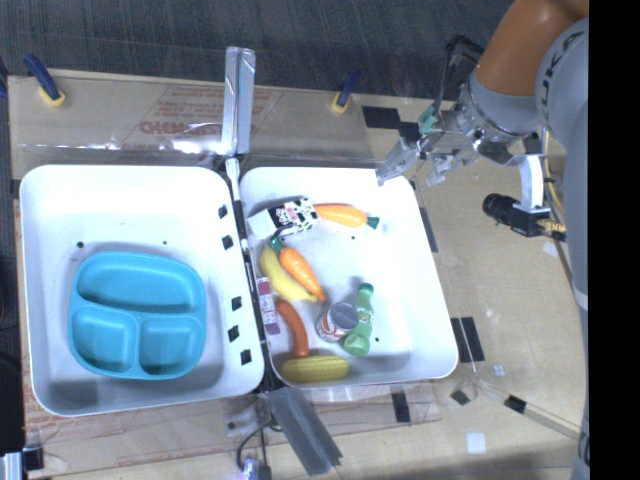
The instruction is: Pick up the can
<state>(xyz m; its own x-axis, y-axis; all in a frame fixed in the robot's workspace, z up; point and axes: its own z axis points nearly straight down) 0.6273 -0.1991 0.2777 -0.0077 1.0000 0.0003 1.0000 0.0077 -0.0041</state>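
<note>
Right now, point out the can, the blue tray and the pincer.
can (338, 318): camera view, on its silver top.
blue tray (137, 314): camera view, on the ridge between its compartments.
pincer (408, 168): camera view, midway between its fingertips, over the right bin's far corner.

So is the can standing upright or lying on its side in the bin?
Upright, it seems: the can shows its round silvery top to the overhead camera, standing in the right bin against the green bottle.
</note>
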